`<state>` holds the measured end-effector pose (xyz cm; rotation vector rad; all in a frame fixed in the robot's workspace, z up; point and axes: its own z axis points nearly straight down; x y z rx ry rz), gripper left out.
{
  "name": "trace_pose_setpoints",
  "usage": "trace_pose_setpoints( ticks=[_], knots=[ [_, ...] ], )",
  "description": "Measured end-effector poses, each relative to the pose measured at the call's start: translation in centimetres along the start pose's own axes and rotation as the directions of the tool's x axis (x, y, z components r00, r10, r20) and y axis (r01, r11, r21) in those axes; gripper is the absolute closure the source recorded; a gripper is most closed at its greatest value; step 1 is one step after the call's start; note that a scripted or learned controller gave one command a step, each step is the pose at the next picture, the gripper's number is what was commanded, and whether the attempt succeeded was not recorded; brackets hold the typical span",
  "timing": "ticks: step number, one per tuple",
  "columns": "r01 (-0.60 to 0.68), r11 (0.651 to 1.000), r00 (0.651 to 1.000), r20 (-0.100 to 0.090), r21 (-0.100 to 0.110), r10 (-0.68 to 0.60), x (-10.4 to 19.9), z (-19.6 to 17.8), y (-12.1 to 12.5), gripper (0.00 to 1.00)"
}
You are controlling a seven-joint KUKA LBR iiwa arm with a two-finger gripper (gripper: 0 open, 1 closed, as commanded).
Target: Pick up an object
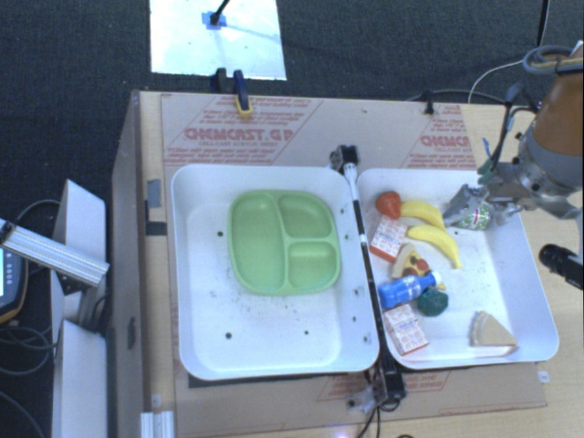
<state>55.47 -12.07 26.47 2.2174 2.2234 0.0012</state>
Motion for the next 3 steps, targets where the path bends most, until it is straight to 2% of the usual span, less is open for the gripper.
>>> trace_pose_setpoints(
  ticks=[1, 2, 3],
  knots=[
    [0.001, 1.000, 1.000, -0.001, 0.002, -0.001, 2.6, 7.3, 5.2, 0.00],
    [-0.001, 1.000, 1.000, 0.000, -0.005, 0.001, 3.5, 17.3, 2.8, 0.00],
    [0.003, 1.000, 1.000, 0.000, -0.012, -0.003, 2.8, 17.4, 11.8, 0.00]
  ],
)
